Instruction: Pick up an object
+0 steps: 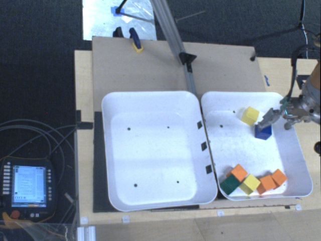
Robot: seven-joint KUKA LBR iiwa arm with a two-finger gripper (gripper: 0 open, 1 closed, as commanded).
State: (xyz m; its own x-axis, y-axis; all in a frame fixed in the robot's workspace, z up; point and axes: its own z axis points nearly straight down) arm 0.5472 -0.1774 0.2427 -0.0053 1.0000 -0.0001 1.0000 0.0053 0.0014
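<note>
My gripper [279, 120] hangs over the upper right part of the right bin [299, 159], with its two fingers spread apart and nothing between them. A blue cube [263, 131] lies on the bin floor just under the tip of the left finger [269, 116]. To the left of that finger, apart from it, sits a yellow cube [249, 115].
A cluster of cubes fills the right bin's front: a green one [229, 185], a yellow one [249, 184] and three orange ones [239, 172] [267, 183] [279, 176]. The left bin [150, 149] adjoins it. A grey pole [168, 21] slants over the back of the bench.
</note>
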